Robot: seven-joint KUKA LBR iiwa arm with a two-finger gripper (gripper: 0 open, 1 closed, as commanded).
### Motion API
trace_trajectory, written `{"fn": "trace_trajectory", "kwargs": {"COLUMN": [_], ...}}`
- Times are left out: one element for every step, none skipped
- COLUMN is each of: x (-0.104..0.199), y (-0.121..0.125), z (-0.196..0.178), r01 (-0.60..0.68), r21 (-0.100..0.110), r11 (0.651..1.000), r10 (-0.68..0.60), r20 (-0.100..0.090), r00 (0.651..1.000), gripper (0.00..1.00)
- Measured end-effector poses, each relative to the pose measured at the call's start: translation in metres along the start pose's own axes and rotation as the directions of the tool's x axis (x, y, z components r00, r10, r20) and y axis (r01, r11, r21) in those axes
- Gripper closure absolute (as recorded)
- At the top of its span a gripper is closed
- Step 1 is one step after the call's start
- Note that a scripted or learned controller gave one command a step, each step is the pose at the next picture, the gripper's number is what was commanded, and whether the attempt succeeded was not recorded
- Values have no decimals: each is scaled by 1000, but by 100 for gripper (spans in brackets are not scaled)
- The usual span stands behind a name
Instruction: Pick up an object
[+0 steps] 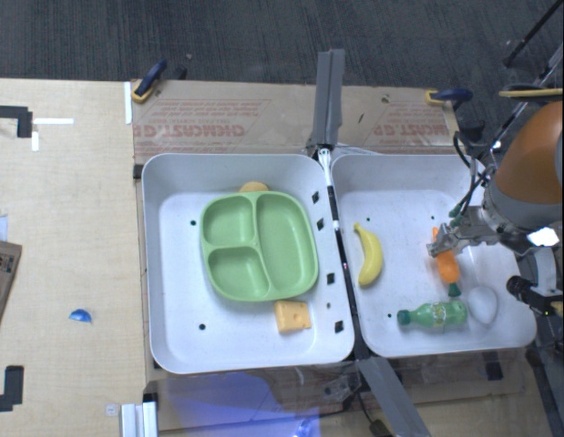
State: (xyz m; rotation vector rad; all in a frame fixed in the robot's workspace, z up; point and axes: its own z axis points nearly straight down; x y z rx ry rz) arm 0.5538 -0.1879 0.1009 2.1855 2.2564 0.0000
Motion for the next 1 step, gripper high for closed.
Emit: {"fn": "trace_trajectory", "kwargs": {"x": [64], "y": [37], "z": [-133], "r01": [-82], "r21": [2], "r11": [997], "r10": [82], "r20": [1], "r00": [997], "gripper": [100]}}
